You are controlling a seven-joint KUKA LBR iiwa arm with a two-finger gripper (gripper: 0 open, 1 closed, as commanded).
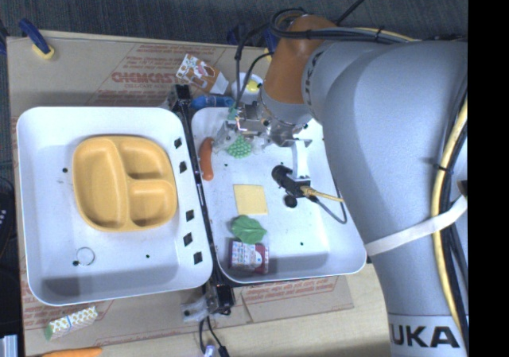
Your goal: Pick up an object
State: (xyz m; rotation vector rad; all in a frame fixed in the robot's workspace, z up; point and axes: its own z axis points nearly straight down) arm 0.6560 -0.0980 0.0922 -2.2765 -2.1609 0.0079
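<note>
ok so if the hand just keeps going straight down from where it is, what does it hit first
Most likely the green bumpy object at the top of the right bin: the hand hangs right above it. Depth is hard to judge, so it could land on bin floor beside it, near the orange sausage-shaped piece.

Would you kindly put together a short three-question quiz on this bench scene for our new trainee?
1. True or false: the yellow divided tray lies in the left bin.
2. Which item lies nearest the right bin's front edge? A) orange sausage B) yellow cheese slice C) dark red packet
3. Fill in: the gripper is over the ____ end of the right bin, by a green knobbly item.

Key: 1 true; 2 C; 3 far.
</note>
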